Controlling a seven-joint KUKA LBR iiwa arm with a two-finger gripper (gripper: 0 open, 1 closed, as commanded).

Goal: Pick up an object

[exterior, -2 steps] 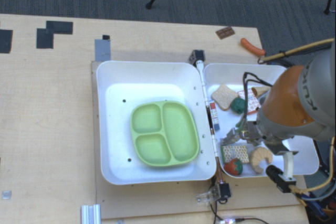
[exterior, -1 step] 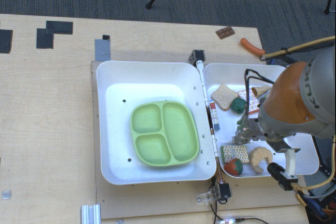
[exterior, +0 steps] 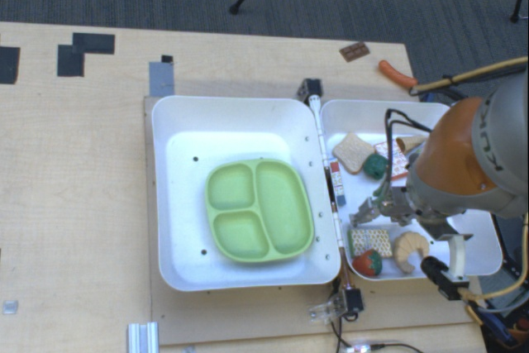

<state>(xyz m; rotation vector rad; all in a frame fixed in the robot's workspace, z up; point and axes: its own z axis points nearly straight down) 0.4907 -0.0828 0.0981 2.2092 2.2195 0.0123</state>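
The right bin (exterior: 488,248) holds several toy foods: a bread slice (exterior: 354,151), a dark green piece (exterior: 376,167), a red and white packet (exterior: 393,162), a checked cracker (exterior: 370,240), a red and green fruit (exterior: 369,262) and a tan croissant (exterior: 410,250). My gripper (exterior: 369,211) hangs low over the middle of this bin, just above the cracker and left of the croissant. The wrist and the orange band (exterior: 455,149) hide the bin's right half. Nothing shows in the gripper's grasp.
The left bin (exterior: 178,178) carries a light green divided plate (exterior: 260,211). A ridge with a marker (exterior: 334,182) separates the two bins. An orange-handled tool (exterior: 397,74) lies on the bench behind the right bin. Cables trail at the front right.
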